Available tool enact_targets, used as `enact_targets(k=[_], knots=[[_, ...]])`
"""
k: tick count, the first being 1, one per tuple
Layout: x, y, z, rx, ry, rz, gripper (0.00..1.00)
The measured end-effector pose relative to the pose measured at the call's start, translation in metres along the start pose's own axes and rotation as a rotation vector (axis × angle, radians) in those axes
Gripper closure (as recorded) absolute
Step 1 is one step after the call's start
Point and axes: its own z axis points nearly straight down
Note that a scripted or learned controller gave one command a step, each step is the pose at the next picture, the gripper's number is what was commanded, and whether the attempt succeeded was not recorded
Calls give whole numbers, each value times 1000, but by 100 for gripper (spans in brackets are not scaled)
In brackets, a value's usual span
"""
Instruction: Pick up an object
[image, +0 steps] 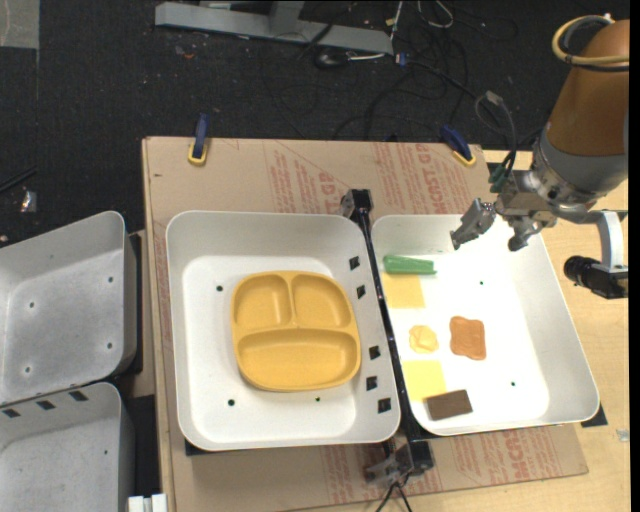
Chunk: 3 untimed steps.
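The right bin (560, 330) holds several small items along its left side: a green stick (409, 265), a yellow square (405, 291), a round pale yellow piece (423, 338), an orange-brown patty (467, 337), another yellow square (423, 378) and a dark brown block (448, 404). My gripper (495, 229) hangs over the bin's far edge, up and right of the green stick. Its two fingers are spread apart with nothing between them.
The left bin (190, 300) carries a yellow divided tray (296, 331). A black divider (375, 300) with clips runs between the bins. White lids (60, 300) lie off the bench at left. Cables trail at the far side.
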Motion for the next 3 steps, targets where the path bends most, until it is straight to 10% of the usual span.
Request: enact_targets(k=[3], knots=[[13,-8,88,-7,-1,0,0]])
